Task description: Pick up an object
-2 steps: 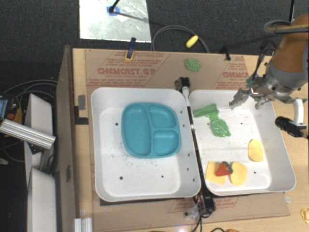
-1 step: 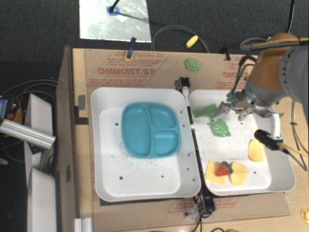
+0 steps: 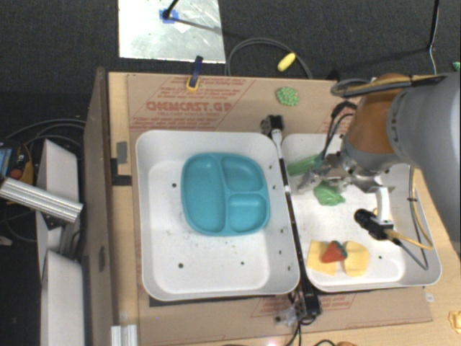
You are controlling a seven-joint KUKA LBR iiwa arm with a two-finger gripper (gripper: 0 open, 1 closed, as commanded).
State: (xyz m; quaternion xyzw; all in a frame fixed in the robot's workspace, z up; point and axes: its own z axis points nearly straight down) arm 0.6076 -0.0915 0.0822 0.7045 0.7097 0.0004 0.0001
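Reach is what I am reading from the grey arm with the orange band (image 3: 403,121): it is coming in from the right edge and leaning over the right white plastic bin (image 3: 410,265). Its gripper (image 3: 325,177) is sitting low at the bin's upper left, right by a soft green object (image 3: 329,195); I cannot tell whether it has anything. Yellow foam pieces with a red piece on top (image 3: 337,256) are lying near the lower edge, well apart. The teal divided plate (image 3: 225,193) is occupying the left white bin (image 3: 166,265).
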